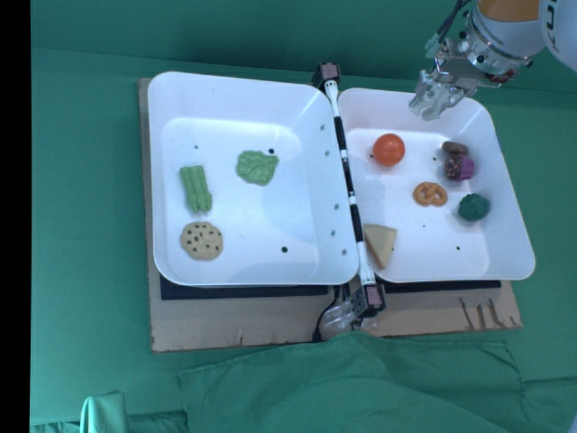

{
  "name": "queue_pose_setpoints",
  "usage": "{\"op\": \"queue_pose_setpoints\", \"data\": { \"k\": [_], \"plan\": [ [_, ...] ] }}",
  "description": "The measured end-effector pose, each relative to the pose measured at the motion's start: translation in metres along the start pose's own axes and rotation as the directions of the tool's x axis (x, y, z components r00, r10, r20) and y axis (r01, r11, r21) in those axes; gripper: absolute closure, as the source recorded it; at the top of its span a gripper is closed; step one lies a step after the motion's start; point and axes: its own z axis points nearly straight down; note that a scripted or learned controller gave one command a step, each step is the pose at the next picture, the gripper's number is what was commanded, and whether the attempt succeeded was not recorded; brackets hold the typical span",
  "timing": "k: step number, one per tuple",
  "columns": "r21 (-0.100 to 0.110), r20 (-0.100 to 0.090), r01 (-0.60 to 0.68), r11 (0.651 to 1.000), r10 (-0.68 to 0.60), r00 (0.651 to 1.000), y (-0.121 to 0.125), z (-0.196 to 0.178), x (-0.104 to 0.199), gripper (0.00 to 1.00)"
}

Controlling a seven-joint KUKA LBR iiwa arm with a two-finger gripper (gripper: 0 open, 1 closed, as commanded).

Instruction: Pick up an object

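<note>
My gripper point(435, 103) hangs over the far edge of the right bin point(505, 242), above and to the right of a red tomato point(389, 149). Nothing shows between its fingers. In the same bin lie a brown and purple piece point(457, 161), an orange pretzel point(430, 193), a dark green broccoli point(473, 207) and a tan wedge point(380, 243). The left bin point(171, 97) holds a green asparagus bundle point(196, 188), a lettuce leaf point(257, 166) and a chocolate-chip cookie point(201, 240).
A black and white striped bar point(347, 188) runs between the two bins. Both bins rest on a cardboard sheet point(243, 327) on green cloth. A fold of green cloth point(361, 386) rises at the front.
</note>
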Motion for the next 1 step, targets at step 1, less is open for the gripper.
{"op": "queue_pose_setpoints", "data": {
  "k": [1],
  "plan": [
    [0.006, 0.0, 0.0, 1.0, 0.0, 1.0, 0.0083, 0.0177, 0.0051, 1.0]
  ]
}}
